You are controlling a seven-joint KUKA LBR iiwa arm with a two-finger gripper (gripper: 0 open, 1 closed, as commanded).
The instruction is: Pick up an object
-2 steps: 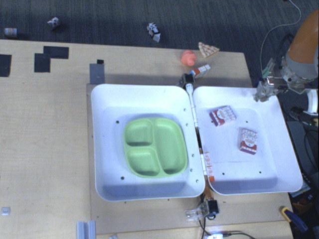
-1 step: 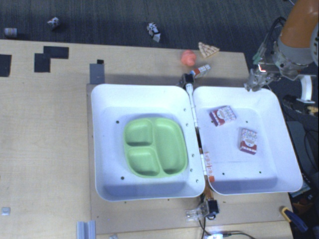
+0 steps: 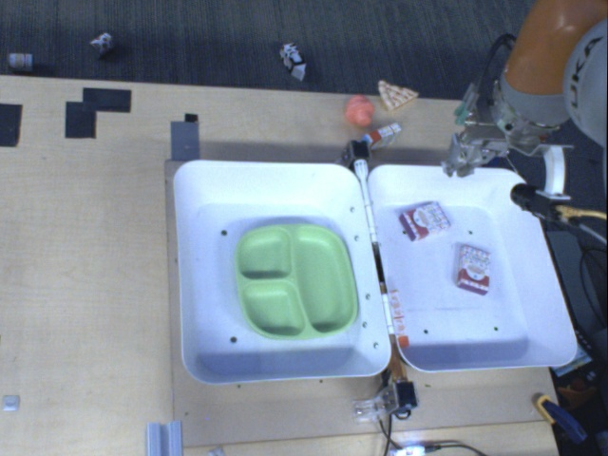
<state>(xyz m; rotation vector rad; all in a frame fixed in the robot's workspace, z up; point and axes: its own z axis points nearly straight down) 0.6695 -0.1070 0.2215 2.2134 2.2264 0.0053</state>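
Starting at the left: bare wooden bench (image 3: 85, 255), a few black tape patches (image 3: 95, 110) toward the far edge. Nothing to grab there.

On to the left bin (image 3: 190, 255). Holds a green divided tray (image 3: 294, 278), lying flat and open side up on the floor, taking most of the room. Probably too broad and low for a two-finger pinch, so a poor candidate.

Past the seam where the two rims meet, and beyond the bins on the bench: a pink ball (image 3: 359, 110) and a wedge-shaped toy (image 3: 397, 94), close together. Outside both bins, so likely strays rather than targets.

Now the right bin (image 3: 560, 340), where the task's things are. Two small red-and-white packets, both flat on the floor and apart from each other: the upper packet (image 3: 425, 220) toward the far left part, the lower packet (image 3: 473, 268) nearer the middle. Free of the walls, with room to come down around either one.

Finally the arm (image 3: 570, 74), reaching in from the right, orange band (image 3: 560, 12) high, wrist turned downward. Hangs the gripper (image 3: 472, 155) above the far rim of the right bin, well short of both packets, carrying nothing visible. Open or closed: cannot tell from this angle. Looks like an approach not yet committed; upper packet the nearer pick.
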